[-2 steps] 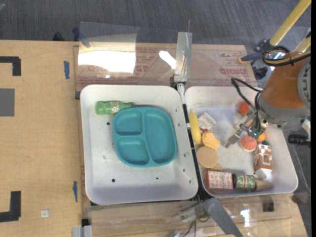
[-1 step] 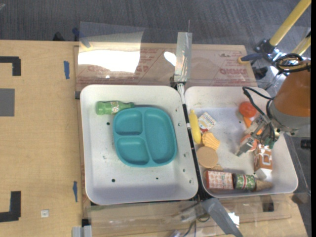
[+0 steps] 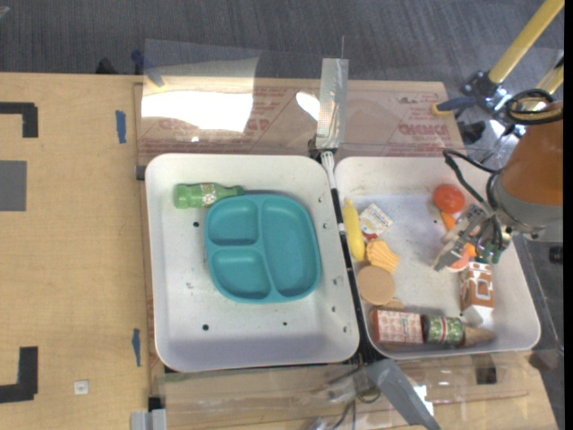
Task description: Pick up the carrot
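An orange rounded piece (image 3: 448, 197), which looks like the carrot, lies at the back right of the right bin (image 3: 421, 182). A smaller orange bit (image 3: 460, 259) shows just below it, under the tool; whether both belong to one carrot is unclear. My gripper (image 3: 464, 245) hangs low over the right side of that bin, directly above the smaller orange bit and just in front of the rounded piece. The grey arm with its orange band (image 3: 537, 164) enters from the right.
The right bin also holds a yellow banana-like toy (image 3: 353, 227), a white packet (image 3: 375, 218), a ridged yellow piece (image 3: 383, 257), a tan disc (image 3: 376, 286), a lying bottle (image 3: 421, 328) and an orange-white carton (image 3: 477, 289). The left bin (image 3: 170, 330) holds a teal divided plate (image 3: 264, 245) and a green bottle (image 3: 206, 193).
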Robot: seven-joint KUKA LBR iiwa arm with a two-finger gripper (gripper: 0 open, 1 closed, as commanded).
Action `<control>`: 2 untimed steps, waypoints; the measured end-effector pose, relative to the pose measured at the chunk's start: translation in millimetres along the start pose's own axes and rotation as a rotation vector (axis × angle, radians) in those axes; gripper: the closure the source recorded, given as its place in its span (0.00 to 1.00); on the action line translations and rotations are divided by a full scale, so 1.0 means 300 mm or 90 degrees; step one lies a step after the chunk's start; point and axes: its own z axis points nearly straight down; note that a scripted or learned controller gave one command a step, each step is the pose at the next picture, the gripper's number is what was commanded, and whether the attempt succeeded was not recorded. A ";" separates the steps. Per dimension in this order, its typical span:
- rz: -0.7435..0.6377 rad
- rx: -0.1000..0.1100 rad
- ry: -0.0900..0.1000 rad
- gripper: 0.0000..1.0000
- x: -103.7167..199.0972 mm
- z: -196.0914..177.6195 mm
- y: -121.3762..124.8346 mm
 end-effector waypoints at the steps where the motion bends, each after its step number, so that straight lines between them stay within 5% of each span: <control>1: -0.100 -0.001 0.004 1.00 0.076 -0.379 0.127; 2: -0.170 0.000 0.008 1.00 0.170 0.019 -0.145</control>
